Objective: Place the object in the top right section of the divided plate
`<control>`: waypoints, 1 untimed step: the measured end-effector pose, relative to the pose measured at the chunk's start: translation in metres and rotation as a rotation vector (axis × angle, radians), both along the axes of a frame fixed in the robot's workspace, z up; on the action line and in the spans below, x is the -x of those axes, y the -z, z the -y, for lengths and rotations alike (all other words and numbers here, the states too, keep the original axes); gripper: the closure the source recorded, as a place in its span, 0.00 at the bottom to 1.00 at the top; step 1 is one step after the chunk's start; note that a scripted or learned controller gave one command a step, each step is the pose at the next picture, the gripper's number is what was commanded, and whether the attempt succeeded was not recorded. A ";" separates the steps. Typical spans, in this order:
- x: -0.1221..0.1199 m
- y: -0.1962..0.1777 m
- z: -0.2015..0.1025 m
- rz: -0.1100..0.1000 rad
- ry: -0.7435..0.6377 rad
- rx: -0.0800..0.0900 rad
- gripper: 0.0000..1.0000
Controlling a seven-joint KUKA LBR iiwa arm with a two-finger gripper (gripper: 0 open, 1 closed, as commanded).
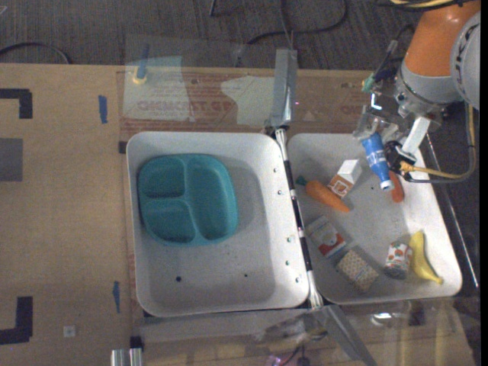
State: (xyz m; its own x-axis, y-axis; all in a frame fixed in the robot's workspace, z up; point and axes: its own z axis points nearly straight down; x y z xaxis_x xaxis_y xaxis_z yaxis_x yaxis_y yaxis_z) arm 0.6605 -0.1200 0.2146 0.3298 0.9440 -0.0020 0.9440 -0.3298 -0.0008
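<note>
Arm: grey, with its orange band (446,33) at the upper right, reaching down over the right bin's far edge.
Gripper (379,145): above the right bin's (446,277) upper part, clamped on a blue tube.
Blue tube (375,158): held between the fingers, lifted over the bin floor – its long axis runs steeply, upper end toward the wrist, white cap end pointing down and slightly right.
Divided plate (187,198): teal, three sections, lying in the left bin (221,292) toward its upper left, well apart from the tube.
Right bin contents: a carrot (328,194) near the left wall, a small white carton (345,178) just beside it, a red-and-white box (328,239), a patterned box (356,269), a small can (396,256) touching a banana (423,258) – and a small orange item (396,187) below the tube.
</note>
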 end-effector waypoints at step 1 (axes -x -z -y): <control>0.063 0.031 -0.107 -0.001 -0.033 -0.003 1.00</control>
State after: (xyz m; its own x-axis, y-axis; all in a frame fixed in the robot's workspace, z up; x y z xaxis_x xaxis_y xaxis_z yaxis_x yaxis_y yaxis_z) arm 0.5973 -0.0126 0.1839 0.2982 0.9545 0.0000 0.9545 -0.2982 -0.0030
